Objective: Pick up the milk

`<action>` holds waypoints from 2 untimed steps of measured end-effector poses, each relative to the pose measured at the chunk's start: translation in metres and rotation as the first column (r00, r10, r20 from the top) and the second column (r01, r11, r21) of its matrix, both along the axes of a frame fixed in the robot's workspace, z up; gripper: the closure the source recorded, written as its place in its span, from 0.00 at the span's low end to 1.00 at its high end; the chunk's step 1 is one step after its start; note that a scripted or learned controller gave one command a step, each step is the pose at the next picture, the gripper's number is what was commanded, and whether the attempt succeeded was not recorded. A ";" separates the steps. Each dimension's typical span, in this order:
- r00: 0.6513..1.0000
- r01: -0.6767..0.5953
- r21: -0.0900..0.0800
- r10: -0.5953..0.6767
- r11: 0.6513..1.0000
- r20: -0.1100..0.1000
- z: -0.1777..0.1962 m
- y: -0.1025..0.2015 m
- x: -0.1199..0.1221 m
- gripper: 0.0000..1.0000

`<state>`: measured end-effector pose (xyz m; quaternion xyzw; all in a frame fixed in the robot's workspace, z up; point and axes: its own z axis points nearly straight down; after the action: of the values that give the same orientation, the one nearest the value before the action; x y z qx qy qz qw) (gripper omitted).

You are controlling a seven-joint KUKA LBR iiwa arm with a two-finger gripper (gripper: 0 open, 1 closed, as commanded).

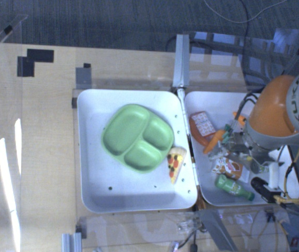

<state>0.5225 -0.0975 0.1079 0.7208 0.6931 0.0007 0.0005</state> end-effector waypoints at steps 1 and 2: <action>0.995 0.101 0.000 -0.101 0.995 0.004 0.096 -0.018 -0.012 0.00; 0.997 0.076 0.001 -0.076 0.997 0.006 -0.016 0.016 -0.033 0.00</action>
<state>0.4892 -0.0815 0.0920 0.7465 0.6653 0.0031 0.0024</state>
